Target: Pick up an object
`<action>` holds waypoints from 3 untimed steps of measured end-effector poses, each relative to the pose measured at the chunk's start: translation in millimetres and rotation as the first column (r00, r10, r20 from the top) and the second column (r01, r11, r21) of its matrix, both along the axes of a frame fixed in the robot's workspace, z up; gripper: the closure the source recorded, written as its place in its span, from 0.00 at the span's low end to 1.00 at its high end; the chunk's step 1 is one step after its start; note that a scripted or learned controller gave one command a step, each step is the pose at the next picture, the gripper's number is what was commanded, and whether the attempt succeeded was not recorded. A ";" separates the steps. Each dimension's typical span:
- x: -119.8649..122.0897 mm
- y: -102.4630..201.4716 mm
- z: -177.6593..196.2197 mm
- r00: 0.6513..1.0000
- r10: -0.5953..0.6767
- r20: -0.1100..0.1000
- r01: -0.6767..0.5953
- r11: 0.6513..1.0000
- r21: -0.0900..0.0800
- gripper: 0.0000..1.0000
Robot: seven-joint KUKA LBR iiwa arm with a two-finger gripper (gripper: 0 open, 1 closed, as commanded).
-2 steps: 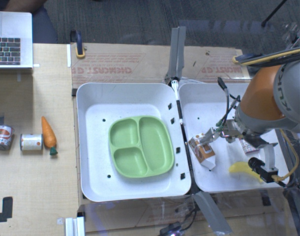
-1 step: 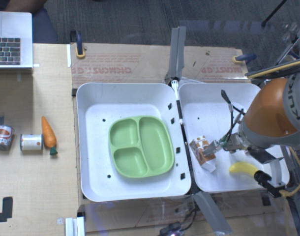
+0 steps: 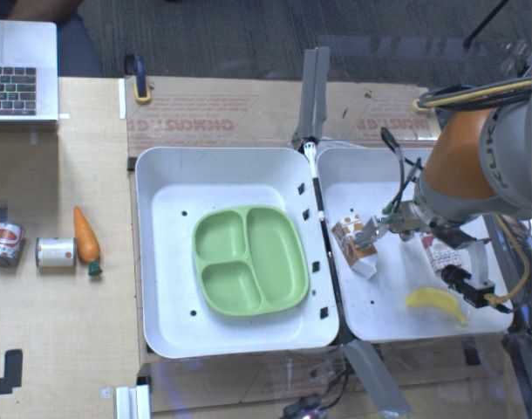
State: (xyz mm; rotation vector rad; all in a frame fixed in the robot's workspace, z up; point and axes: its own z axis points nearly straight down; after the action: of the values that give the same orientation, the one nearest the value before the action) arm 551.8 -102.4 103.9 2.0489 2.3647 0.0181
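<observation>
behind both bins, cardboard [image 3: 196, 112] reads "chemcrst" — mirrored.

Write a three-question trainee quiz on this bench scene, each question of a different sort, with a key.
1. True or false: the green plate lies in the left bin.
2. Which lies in the right bin nearest its front edge? A) carrot B) banana C) laptop
3. Fill in: the gripper is low in the right bin, beside a small ______.

Key: 1 true; 2 B; 3 carton.
</observation>
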 end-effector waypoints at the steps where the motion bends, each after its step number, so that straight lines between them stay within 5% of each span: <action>1: -29.0 -0.3 0.4 1.000 0.006 0.020 -0.005 1.000 -0.007 0.00; 2: -62.0 3.1 -0.1 0.988 -0.155 0.024 0.155 0.988 -0.002 0.00; 3: -59.6 8.8 13.4 0.989 -0.148 0.020 0.147 0.989 0.013 1.00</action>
State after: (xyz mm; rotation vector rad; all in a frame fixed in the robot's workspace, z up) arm 492.2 -93.7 117.4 2.2119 2.2000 0.0516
